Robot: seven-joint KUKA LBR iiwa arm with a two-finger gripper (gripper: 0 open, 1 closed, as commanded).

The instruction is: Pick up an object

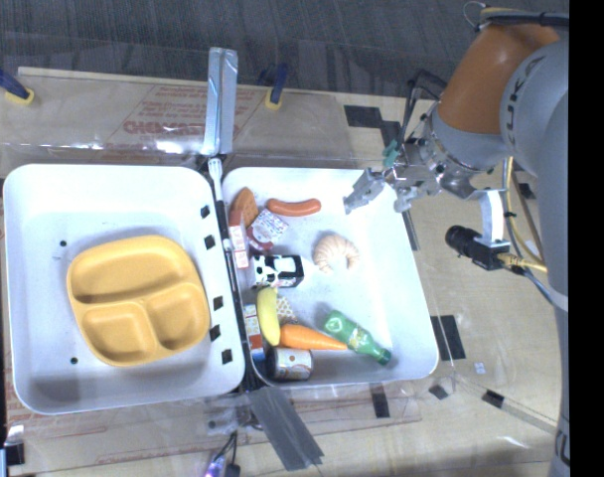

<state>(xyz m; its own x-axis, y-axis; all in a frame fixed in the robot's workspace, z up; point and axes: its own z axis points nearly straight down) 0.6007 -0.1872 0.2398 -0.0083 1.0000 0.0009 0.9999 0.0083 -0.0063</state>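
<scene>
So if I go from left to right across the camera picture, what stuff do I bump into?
Yellow tray → banana → croissant → green bottle → gripper

The arm (501, 78) reaches in from three o'clock; its gripper (379, 191) hangs with fingers spread, holding nothing.

Yellow tray (133, 301), orange carrot (310, 339), green bottle (356, 337), white bins (34, 266).
</scene>
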